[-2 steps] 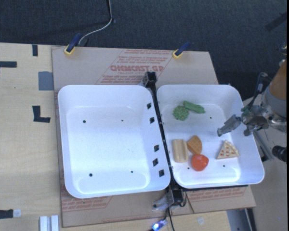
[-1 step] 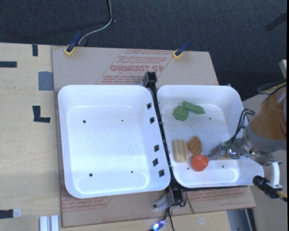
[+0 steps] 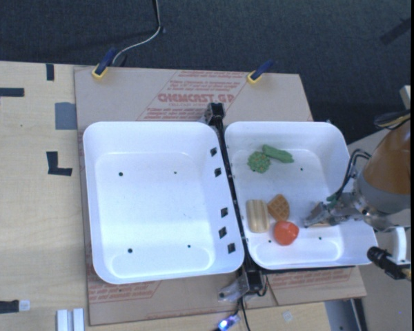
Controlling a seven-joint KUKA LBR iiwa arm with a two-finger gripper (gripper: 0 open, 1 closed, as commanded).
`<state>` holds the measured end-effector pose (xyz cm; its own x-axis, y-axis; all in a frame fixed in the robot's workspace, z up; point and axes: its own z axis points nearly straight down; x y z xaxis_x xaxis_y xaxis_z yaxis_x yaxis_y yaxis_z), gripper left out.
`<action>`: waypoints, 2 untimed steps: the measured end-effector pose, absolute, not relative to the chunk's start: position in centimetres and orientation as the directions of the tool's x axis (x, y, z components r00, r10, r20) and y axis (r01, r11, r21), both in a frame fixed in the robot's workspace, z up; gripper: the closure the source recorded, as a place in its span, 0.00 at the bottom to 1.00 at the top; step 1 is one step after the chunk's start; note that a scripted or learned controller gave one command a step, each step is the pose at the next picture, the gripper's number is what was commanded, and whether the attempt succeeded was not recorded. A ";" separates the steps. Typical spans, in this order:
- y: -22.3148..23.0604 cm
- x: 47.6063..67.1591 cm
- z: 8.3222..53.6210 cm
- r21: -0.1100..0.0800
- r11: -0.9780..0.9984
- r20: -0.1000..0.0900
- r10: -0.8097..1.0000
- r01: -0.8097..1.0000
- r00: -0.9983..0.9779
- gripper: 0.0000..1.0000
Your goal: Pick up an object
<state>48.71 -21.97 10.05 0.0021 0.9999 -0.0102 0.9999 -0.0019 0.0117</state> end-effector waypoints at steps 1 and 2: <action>-22.3 56.1 17.5 0.010 0.005 -0.005 1.000 1.000 -0.005 1.00; -22.3 58.1 8.2 0.003 0.002 -0.004 1.000 1.000 -0.002 1.00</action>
